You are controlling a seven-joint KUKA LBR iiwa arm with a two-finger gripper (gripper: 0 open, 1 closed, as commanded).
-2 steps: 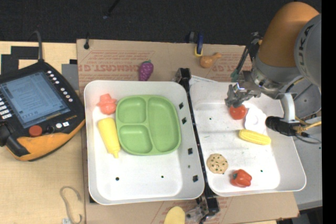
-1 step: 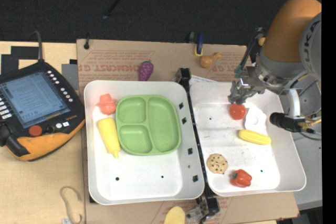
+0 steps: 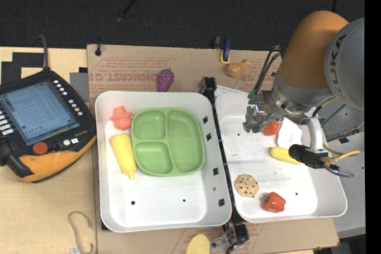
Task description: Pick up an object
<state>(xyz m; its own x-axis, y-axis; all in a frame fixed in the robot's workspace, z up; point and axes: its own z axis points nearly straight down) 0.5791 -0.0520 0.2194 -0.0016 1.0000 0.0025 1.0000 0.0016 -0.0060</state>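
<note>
From my remote seat I see the arm (image 3: 321, 62) reaching over the right bin (image 3: 333, 202), which sits near the desk's (image 3: 41, 211) right edge. The left bin (image 3: 155, 205) beside it holds a green plate (image 3: 167, 142), smooth plastic with three compartments, a yellow bottle (image 3: 124, 154) touching the plate's left side, and a pink toy (image 3: 121, 118) at the bin's far left corner.

The gripper (image 3: 257, 122) hangs low at the far left part of the right bin. Just beside it lies a small red object (image 3: 271, 127), partly hidden, and I judge this is the thing to pick. I cannot tell if the fingers are released or clenched, because the dark metal there is too blurred. The red object looks like light toy food, stiff and a little glossy, so it may slip; I would take it across its narrow middle.

Nearer in the same bin I see a yellow corn (image 3: 284, 154) with a bumpy surface, a red pepper (image 3: 273, 201), smooth and round, and a flat cookie (image 3: 246, 185) with dark spots. All seem light plastic, not fragile.
</note>
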